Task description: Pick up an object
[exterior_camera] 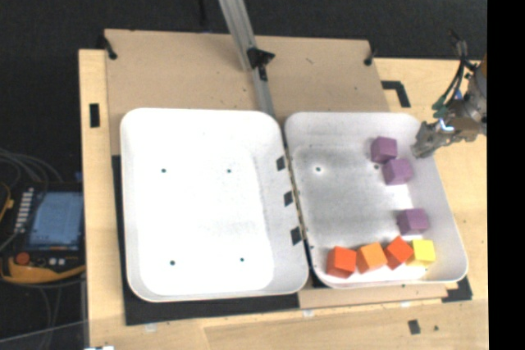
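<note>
The right bin [344,184] holds three purple cubes: one [383,148] near the back right, one [398,170] just in front of it, and one [413,220] further forward. Along the bin's front wall sit two orange-red cubes [341,261] [399,251], an orange cube [372,256] between them and a yellow cube [423,249]. My gripper [428,140] hangs at the bin's right rim, just right of the back purple cubes, with nothing seen between its fingers.
The left bin [205,201] lies beside the right one. A metal pole [234,12] slants over the bench's back edge. A blue-screened device [53,221] with cables sits off the bench at the left.
</note>
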Available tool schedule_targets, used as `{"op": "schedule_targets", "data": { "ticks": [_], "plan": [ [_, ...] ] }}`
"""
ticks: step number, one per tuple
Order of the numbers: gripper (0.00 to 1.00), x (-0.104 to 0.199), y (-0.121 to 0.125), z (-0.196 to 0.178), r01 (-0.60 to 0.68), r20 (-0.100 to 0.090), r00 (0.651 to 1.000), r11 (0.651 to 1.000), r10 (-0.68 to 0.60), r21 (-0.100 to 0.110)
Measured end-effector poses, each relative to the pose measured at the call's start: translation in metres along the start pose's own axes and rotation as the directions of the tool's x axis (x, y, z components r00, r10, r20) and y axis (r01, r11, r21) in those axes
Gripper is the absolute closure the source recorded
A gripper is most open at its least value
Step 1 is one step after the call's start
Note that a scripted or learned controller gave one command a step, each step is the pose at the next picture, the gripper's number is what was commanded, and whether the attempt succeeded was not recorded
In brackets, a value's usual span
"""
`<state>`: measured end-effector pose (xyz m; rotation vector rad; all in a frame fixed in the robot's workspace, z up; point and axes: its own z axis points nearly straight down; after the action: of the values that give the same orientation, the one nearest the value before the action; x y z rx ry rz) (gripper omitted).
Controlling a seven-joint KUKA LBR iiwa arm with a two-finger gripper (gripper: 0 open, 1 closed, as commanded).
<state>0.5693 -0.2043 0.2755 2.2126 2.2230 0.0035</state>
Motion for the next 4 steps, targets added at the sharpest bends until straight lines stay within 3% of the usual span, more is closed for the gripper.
{"op": "schedule_targets", "data": {
  "ticks": [2, 3, 4],
  "plan": [
    [1.0, 0.107, 0.0, 0.004, 0.002, -0.003, 1.0, 1.0, -0.002, 0.005],
    [1.0, 0.162, 0.014, 0.005, 0.002, -0.003, 1.0, 1.0, -0.002, 0.003],
    [1.0, 0.202, 0.016, 0.014, 0.001, -0.002, 1.0, 1.0, -0.001, 0.007]
  ]
}}
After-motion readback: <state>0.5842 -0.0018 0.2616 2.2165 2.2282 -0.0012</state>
